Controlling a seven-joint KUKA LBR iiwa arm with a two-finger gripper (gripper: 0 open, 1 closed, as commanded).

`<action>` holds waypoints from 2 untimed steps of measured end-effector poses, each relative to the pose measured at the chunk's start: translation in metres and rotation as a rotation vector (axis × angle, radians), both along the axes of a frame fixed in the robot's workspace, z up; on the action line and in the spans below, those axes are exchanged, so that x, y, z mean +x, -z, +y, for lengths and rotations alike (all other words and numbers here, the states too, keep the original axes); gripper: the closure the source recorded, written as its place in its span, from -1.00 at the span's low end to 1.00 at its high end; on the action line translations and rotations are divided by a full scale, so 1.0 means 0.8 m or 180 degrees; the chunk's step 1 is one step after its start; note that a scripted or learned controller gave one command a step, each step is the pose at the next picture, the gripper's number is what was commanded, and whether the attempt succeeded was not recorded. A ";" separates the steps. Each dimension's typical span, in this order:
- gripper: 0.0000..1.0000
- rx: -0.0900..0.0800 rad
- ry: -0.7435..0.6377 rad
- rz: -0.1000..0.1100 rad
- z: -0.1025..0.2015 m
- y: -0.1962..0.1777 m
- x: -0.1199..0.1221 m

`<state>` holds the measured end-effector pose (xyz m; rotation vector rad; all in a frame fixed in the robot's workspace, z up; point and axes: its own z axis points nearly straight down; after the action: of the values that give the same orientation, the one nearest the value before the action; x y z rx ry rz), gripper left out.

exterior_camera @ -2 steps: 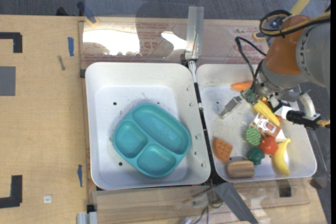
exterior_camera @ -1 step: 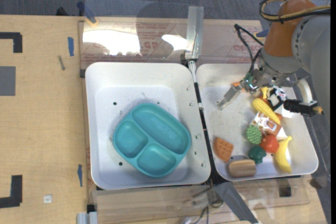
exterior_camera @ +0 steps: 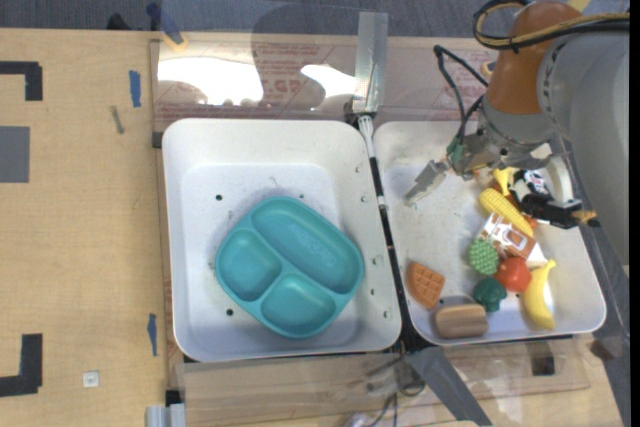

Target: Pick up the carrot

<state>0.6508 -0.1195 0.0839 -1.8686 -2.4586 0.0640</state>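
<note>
though half hidden by the arm (exterior_camera: 560, 65), fingers (exterior_camera: 425, 179) seemingly apart, carrot indistinguishable.

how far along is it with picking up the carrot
Done: the arm has reached into the right bin, and the gripper sits over that bin's bare upper-left floor. In hand: nothing shows between its fingers. Left: the whole pick. The toy foods lie clustered at the bin's right side, apart from the gripper; I can't tell which one is the carrot. The teal plate sits in the left bin.
</note>
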 end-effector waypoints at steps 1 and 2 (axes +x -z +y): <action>-1.00 -0.0004 -0.0069 -0.0224 -0.051 -0.092 -0.154; -1.00 0.0063 0.0058 -0.0210 -0.044 -0.028 -0.108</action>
<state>0.5641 -0.1550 0.1061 -1.9152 -2.4742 -0.0229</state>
